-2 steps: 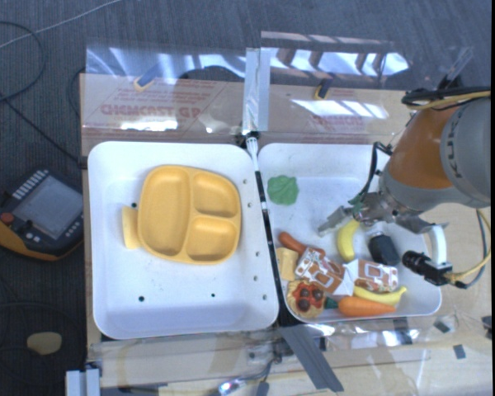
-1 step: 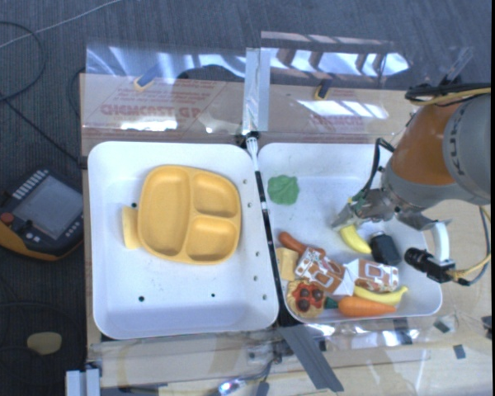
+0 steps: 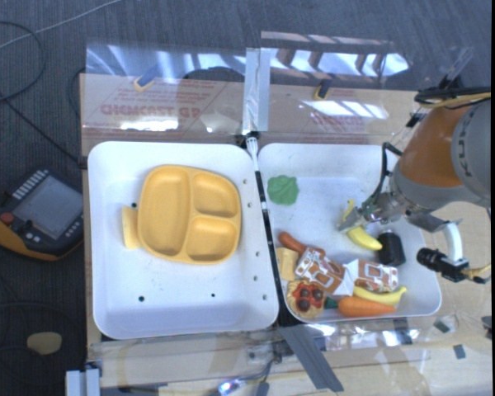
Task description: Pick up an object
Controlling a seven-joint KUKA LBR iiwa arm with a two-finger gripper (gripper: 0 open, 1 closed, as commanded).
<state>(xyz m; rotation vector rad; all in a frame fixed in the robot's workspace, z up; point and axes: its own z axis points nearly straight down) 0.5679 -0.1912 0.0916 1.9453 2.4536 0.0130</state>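
Orange plastic carrot (image 3: pixel 365 306) sits nearest the camera, against the front wall of the right-hand white bin (image 3: pixel 330 176), with a curved yellow banana (image 3: pixel 383 295) lying just behind it. Beside them, in the front corner: a round toy pizza slice with red and dark toppings (image 3: pixel 307 296), two brown-and-white waffle-pattern pieces (image 3: pixel 320 268), and a small orange sausage shape (image 3: pixel 290 242) near the divider. Looks like loose toy food heaped at the front, probably because pieces slid or were dropped there.

Mid-bin, the two-finger gripper (image 3: pixel 365 218) is down low over a short yellow banana-like piece (image 3: pixel 364 238); a yellow-green sliver (image 3: pixel 349 214) sits just left of the fingertips. Can't tell if the fingers are spread or pinched, and nothing is clearly seen between them. My guess is the yellow piece is the target; grasp not confirmed.

Further back, a green leaf-shaped toy (image 3: pixel 283 190) lies alone near the divider.

Left-hand white bin (image 3: pixel 115 304) holds a yellow three-compartment plastic tray (image 3: pixel 189 214), well apart from the arm.
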